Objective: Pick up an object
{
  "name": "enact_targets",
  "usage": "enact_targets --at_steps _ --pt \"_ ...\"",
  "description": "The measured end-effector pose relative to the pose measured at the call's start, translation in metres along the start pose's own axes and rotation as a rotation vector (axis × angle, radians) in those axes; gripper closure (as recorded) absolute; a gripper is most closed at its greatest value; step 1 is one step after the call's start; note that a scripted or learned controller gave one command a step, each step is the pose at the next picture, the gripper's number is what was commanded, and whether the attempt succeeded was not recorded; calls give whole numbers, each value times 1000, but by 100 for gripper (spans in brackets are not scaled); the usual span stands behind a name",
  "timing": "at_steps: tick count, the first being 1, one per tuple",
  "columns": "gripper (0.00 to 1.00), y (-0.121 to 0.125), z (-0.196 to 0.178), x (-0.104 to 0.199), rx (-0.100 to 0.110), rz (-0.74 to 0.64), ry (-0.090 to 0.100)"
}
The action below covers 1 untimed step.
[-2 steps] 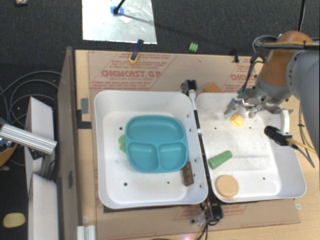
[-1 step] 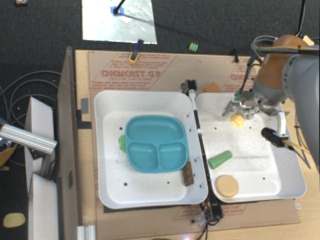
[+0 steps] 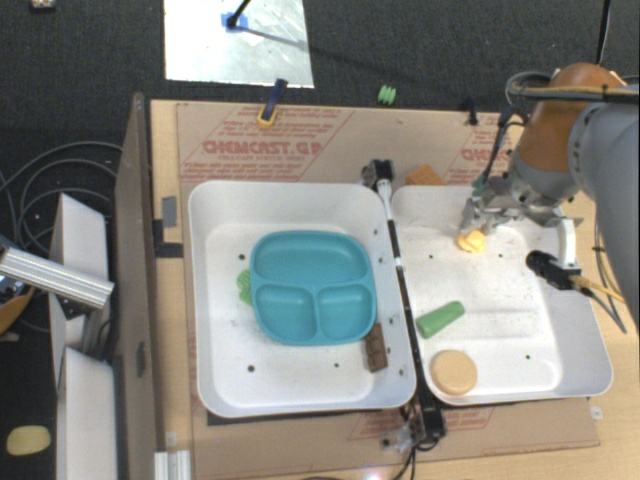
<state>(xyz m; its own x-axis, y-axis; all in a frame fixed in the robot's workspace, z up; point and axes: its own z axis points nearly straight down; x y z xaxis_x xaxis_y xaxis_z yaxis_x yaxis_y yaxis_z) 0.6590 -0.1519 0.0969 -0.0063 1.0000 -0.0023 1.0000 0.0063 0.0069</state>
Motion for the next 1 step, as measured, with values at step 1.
enact_targets --at_steps 1 --pt "100 -8 -84 54 -1 -3 3"
